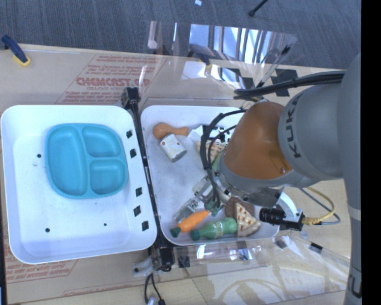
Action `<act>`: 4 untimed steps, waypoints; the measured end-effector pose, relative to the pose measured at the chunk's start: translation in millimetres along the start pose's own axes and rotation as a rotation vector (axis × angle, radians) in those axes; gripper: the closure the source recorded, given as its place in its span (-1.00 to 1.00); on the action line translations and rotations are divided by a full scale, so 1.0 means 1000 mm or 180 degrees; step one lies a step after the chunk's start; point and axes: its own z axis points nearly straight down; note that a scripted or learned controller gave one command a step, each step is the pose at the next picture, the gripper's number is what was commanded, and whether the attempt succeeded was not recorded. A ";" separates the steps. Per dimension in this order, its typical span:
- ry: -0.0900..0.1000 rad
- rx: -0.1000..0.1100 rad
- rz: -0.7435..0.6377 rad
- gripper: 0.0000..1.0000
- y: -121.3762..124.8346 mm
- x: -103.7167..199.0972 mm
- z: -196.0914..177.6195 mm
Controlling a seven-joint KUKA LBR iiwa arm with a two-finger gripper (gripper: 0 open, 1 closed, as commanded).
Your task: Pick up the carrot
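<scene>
We see the carrot [194, 221] lying on its side near the front edge of the right bin [153, 164], orange body pointing left, with a green bottle [217, 229] just beside it on the front side and a waffle-patterned wedge [244, 216] near its right end. The claw [203, 201] hangs right above the carrot, close to its thicker end, and we cannot tell from here how it is set. This looks like a toy carrot: light, stiff, smooth plastic, so likely a bit slippery and prone to roll. We judge the best hold is across the middle of the body, squeezing the narrow way, keeping off the bottle. Over in the left bin [13, 170] sits a blue divided plate [87, 159], well apart.
</scene>
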 end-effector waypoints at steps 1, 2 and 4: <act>-0.0021 -0.0031 -0.0790 -1.00 0.002 0.006 0.039; -0.0015 -0.0026 -0.0828 1.00 0.003 0.006 0.029; -0.0029 -0.0044 0.0385 -1.00 0.040 0.033 -0.062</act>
